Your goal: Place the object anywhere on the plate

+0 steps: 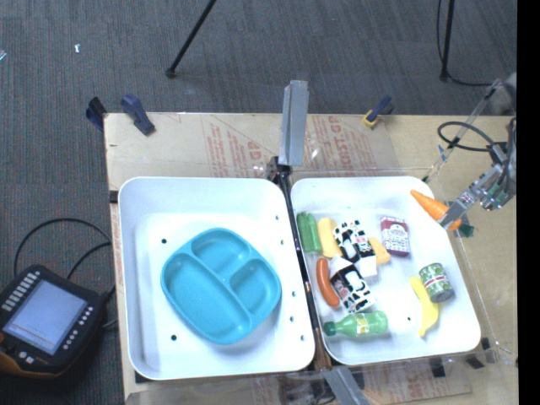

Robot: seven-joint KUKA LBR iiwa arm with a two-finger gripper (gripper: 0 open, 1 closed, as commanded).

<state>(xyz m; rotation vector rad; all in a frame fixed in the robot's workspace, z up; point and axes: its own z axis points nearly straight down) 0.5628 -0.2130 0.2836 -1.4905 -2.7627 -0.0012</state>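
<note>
Positioned at the far right edge of the right bin [469,310], the tool [462,212] sits at the bin rim with an orange carrot [428,202] at its tip. The carrot appears to lie between the tool's tips, so the tool is judged to be grasping the carrot, though the small scale leaves this uncertain. The carrot is tilted, with its pointed end toward the left, above the bin's far right corner.

The blue plate [221,285] lies in the left bin [135,226], well apart from the tool, with three compartments showing.

Items lying in the right bin: a green can [436,282], a banana [424,309], a green bottle [358,324], a sausage [325,281], two cow-patterned cartons [350,264] and a red box [394,234].

Hazards from this position:
- The grip looks to be near one end of the carrot. A fast traverse could swing it loose, dropping it into the right bin or onto the desk [211,146].
- The divider between the bins and the upright grey post [294,125] stand along the path. A low transfer could strike them.
- Releasing too high could let the carrot roll off the plate.
</note>
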